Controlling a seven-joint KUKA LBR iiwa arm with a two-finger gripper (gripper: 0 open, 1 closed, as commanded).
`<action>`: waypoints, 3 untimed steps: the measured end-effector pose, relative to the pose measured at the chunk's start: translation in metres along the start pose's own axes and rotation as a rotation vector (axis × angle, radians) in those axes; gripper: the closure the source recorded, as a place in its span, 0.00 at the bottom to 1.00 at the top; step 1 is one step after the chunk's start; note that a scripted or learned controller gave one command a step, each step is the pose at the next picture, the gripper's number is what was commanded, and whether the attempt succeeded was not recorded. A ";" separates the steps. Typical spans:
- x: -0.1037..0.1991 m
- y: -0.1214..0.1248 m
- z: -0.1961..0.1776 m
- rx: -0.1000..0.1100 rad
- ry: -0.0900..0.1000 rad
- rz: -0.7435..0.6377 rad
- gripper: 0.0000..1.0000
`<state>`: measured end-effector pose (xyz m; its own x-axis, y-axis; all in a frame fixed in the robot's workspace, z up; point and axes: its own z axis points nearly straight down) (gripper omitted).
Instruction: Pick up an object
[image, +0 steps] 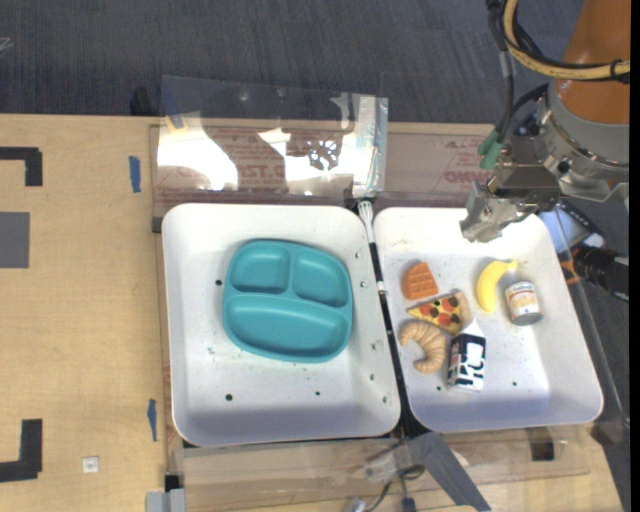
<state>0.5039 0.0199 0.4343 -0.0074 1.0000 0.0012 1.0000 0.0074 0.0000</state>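
Arm cut off by the top and right frame edges; gripper (487, 222) poised above the far edge of the right bin (575, 400), finger state impossible to tell. Label on the small can (522, 301) unreadable. In the same bin: banana (488, 283) beside the can, orange piece (420, 279), pizza slice (441, 311), croissant (427, 346), dark carton (466, 361). Left bin (190, 400): teal divided tray (289, 300).

Teal divided tray (288, 298) sits in left white bin (190, 400). Clear plastic sheet (270, 145) lies behind the bins, glare on it. Blue tape marks (134, 172) and black corner marks (28, 165) on worktop (70, 300).
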 end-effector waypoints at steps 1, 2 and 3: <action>-0.110 -0.025 -0.002 0.000 -0.003 0.011 1.00; -0.204 -0.026 -0.001 -0.003 -0.004 0.011 1.00; -0.245 -0.026 -0.001 -0.003 -0.004 0.009 1.00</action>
<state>0.4798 -0.2250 0.4351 0.0013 1.0000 -0.0033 1.0000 -0.0013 0.0028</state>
